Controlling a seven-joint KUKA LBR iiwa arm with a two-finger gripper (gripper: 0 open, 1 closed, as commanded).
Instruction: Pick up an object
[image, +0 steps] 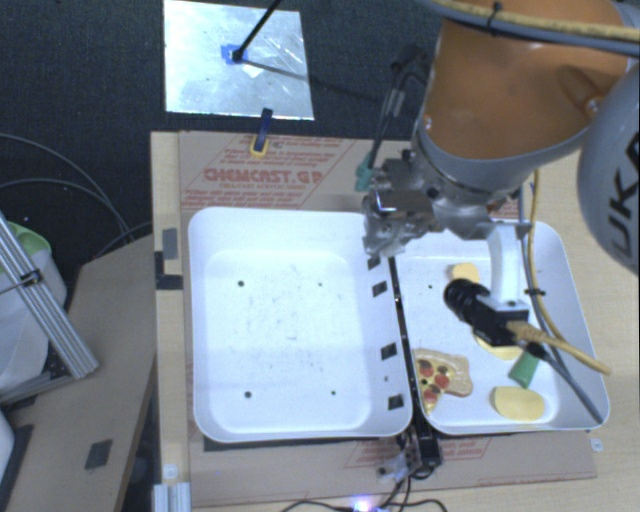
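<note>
two bins: left bin (275, 300) and right bin (562, 285) sit side by side and share a middle ridge; the shallow walls likely keep loose items from sliding off the bench.
five items: all lie on the right bin floor, so any pick has to happen there.
pizza slice (443, 375): flat toy wedge with a tan crust and red dots, at the front of the right bin, just beside the middle ridge. looks thin and low, so probably hard to pinch from above.
yellow disc (518, 403): pale, flat oval at the front of the right bin, near the green block.
green block (524, 369): small, dark green, lying tilted just behind the yellow disc. it's thicker than the rest, so judged the easiest target.
small yellow piece (464, 272): at the rear of the right bin, well apart from the front cluster.
second yellow piece (500, 348): partly hidden by robot hardware, shape unclear.
gripper (385, 232): hangs over the rear end of the middle ridge, well apart from the pizza slice. judged badly lined up for any item as it stands.
grip state: cannot tell from this angle; nothing seen held.
arm (500, 90): reaches in from the right, orange band above the wrist.
progress: judged not yet picked.
</note>
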